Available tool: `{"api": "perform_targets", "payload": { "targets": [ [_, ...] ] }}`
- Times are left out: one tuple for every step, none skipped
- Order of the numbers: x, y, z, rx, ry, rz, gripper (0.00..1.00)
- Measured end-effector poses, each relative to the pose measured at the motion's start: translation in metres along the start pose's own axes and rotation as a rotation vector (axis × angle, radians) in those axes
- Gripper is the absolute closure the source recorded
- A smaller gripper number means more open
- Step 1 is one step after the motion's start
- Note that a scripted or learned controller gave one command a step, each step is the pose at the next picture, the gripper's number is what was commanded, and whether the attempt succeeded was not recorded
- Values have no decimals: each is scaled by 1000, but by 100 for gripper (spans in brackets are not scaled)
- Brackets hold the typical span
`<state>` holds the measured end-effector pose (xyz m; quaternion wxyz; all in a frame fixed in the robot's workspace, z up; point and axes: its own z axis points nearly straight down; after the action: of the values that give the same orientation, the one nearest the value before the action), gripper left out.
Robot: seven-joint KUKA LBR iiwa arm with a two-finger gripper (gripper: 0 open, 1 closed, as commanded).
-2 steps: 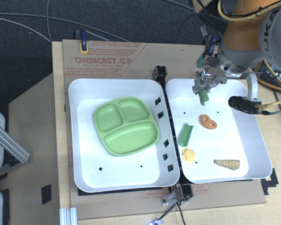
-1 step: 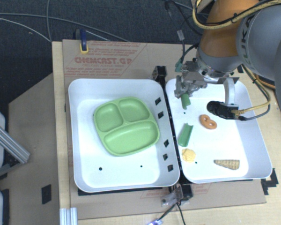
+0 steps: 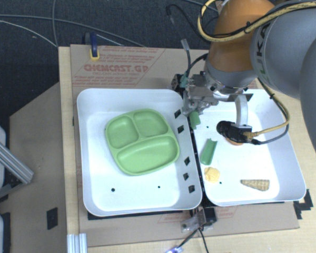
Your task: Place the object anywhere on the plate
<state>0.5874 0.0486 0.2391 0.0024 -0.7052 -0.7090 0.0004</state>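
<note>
Hovering: gripper point(image 3: 194, 116) | green obj point(image 3: 208, 151) just below, apart | plate point(image 3: 142, 141) left bin

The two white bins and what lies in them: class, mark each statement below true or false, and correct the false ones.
1. The green plate lies in the left bin. True.
2. The plate has three compartments. True.
3. A yellow piece lies on the plate. False: it lies in the right bin, near the divide between the bins.
4. The green stick lies in the right bin. True.
5. The tan cone lies in the left bin. False: it lies in the right bin, near its front edge.
</note>
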Motion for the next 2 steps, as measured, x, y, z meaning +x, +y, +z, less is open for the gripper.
{"api": "perform_targets", "payload": {
  "targets": [
    [51, -23, -3, 0, 0, -1, 100],
    [111, -37, 13, 2, -1, -1, 100]
  ]
}}
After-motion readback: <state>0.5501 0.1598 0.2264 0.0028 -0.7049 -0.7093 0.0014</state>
